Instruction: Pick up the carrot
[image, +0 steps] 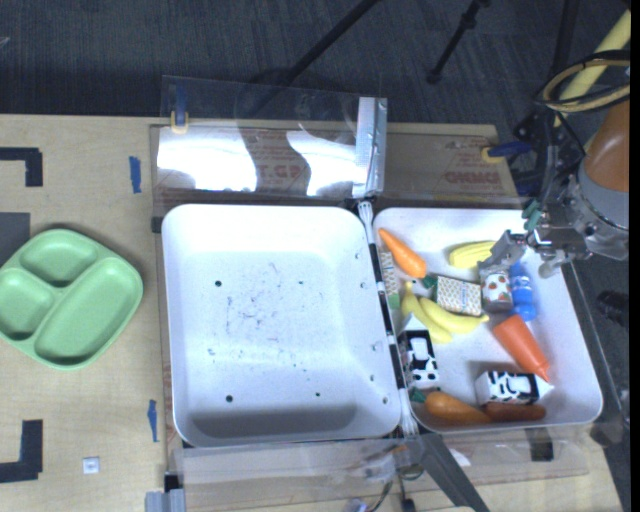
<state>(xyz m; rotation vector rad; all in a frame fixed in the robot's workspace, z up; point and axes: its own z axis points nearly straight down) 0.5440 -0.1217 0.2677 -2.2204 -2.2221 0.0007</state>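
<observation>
Two white bins sit side by side below me, and all the clutter is in the right bin (585, 385), where my pincer (522, 250) hangs over the upper right part, close above a small blue bottle (519, 291) and a little brown-and-white packet (496, 289). I cannot tell from this view whether it is spread or pressed together, and nothing shows between its tips. Several orange pieces could pass for the carrot: the likeliest, to my eye, is the tapered carrot (522, 343) lying just below the bottle, slanting down toward the right wall; another orange piece (402, 254) lies near the divider at the top left, and a darker orange one (453, 406) rests along the front edge. Bananas (443, 316) and a patterned box (459, 294) crowd the middle, and a black-and-white carton (510, 385) sits just beneath the tapered one. To do this well, I judge I should shift a little toward the front, turn my wrist so the grip crosses the carrot's narrow width, and come straight down on its thicker half, keeping clear of the bottle above and the carton below. Its smooth taper may squirt out if I pinch too near the tip.
</observation>
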